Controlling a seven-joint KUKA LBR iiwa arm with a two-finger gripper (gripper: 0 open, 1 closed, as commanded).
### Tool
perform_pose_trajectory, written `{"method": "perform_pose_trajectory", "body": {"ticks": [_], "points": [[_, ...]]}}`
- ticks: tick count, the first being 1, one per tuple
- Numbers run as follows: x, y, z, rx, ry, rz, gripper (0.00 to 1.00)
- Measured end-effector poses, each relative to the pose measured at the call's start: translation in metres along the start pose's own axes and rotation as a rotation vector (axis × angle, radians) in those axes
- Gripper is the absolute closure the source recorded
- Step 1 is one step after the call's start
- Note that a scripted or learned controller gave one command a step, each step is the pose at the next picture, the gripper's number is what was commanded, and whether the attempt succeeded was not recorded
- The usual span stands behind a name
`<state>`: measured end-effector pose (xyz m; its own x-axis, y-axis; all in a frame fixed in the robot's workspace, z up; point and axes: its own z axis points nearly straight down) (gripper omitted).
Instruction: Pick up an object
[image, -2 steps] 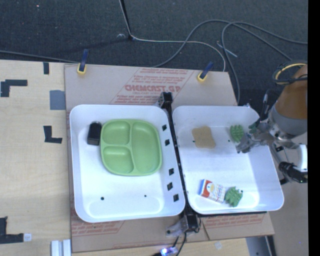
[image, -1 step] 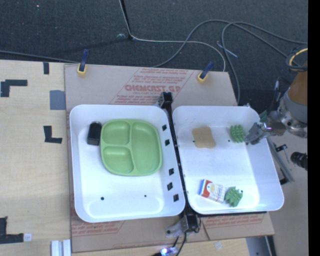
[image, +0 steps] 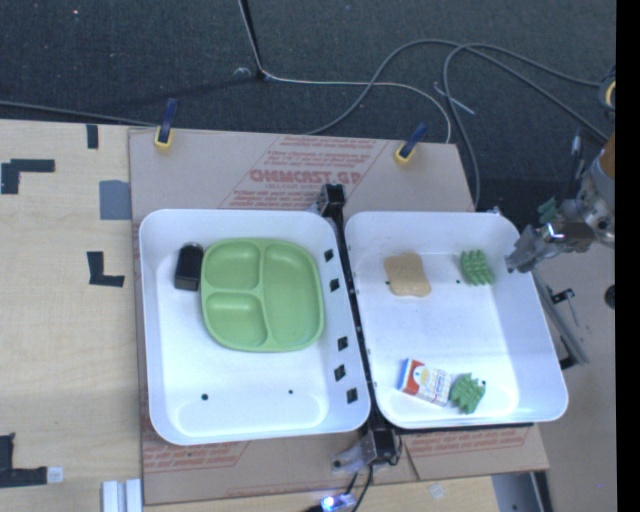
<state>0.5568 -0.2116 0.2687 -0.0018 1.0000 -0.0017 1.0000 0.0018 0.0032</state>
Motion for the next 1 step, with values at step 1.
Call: {"method": "perform_pose_trajectory", "body": {"ticks": [1], "points": [[0.0575,0.0103,0.0146,0.004,0.001,-0.002,1.0]]}}
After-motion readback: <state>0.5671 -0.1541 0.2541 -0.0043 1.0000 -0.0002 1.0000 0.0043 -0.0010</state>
